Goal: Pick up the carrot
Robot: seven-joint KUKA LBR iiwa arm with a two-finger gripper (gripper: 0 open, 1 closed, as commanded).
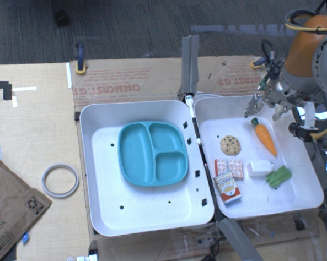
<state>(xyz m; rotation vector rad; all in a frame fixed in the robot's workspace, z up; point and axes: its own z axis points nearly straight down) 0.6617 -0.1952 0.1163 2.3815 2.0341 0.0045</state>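
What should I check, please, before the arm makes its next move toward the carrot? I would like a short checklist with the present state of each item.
1. Carrot lies in the right bin, in plain view: ok.
2. Claw is close to the carrot's green top end, just above it in the camera view: ok.
3. Carrot is between the claw's fingers: not ok, it lies on the bin floor.
4. Room around the carrot: ok; the cookie and the white block lie apart from it.
5. Height of the claw over the bin floor: cannot tell from this slanted view.
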